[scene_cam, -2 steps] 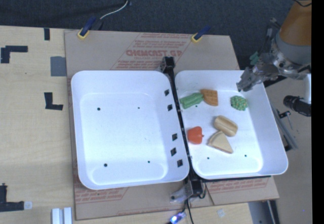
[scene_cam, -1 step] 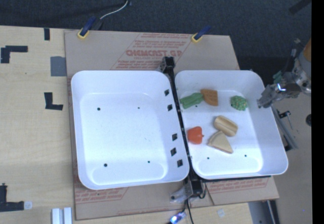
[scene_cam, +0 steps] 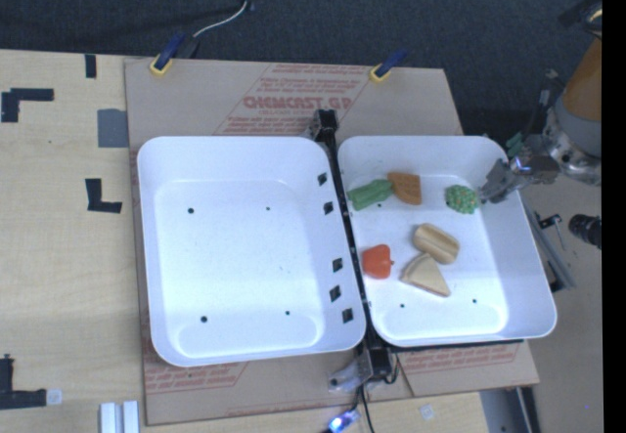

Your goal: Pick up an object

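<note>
Green broccoli piece just left of end effector, finger state unclear, right bin

The gripper hangs over the right bin's far right rim, just beside a green toy; further left lie a green pepper, brown piece, bread roll, wedge and red piece.

Grey arm, orange band, dark metal gripper
</note>
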Robot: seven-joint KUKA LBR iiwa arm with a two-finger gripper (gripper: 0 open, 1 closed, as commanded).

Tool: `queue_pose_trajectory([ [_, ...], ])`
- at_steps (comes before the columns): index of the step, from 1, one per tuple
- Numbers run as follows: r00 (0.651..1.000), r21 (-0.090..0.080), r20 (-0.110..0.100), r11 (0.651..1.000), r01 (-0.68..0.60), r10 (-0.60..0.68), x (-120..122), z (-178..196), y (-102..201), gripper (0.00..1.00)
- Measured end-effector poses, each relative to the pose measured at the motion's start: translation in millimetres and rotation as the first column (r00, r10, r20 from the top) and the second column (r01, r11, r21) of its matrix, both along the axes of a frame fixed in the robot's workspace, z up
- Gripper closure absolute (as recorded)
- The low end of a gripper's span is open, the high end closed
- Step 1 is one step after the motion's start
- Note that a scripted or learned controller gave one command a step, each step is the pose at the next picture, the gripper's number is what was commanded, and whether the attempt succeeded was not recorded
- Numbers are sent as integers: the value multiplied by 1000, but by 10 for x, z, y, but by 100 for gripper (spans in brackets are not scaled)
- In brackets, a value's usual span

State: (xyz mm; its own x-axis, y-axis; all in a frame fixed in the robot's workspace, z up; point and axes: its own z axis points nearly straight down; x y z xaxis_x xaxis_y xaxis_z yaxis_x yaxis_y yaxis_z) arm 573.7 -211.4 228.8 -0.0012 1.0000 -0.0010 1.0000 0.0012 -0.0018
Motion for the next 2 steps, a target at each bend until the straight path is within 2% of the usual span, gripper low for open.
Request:
queue_pose_trajectory([
  [1, 1000, 0, 1, 1000, -2, 2, 265, -162, 365, 100],
  [2, 1000, 0, 2, 1000, -1, 1, 364, -26, 287, 100],
])
